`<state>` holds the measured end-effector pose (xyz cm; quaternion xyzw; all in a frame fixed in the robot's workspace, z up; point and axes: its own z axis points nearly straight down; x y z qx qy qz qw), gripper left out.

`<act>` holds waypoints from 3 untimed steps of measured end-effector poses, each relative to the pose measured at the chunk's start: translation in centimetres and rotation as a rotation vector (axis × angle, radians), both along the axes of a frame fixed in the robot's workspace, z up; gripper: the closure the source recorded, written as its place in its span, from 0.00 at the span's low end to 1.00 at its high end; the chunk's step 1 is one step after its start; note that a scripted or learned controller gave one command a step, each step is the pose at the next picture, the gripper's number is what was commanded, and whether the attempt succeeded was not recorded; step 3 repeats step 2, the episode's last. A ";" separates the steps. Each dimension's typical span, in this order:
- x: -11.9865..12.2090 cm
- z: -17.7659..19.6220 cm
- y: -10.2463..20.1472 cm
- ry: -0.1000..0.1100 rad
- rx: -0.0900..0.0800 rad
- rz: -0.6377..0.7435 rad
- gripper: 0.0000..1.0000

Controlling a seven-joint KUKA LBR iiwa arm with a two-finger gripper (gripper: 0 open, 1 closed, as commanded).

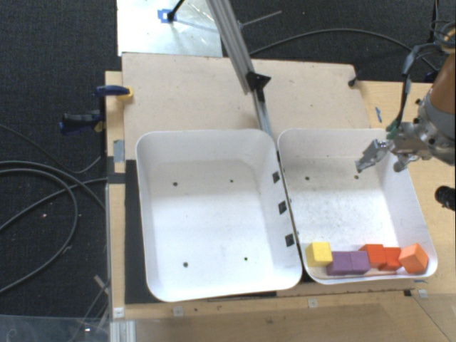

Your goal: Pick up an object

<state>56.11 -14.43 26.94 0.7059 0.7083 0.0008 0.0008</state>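
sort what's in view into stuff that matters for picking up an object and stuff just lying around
For the job:
- pincer, above the right bin
- yellow block
- purple block
- red-orange block
- orange block

Just lying about:
- left bin
- blue clamp at the bench edge
- black cables on the floor
- metal pole
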 end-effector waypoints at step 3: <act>-1.0 -3.1 -4.3 -0.010 -0.006 -0.004 0.00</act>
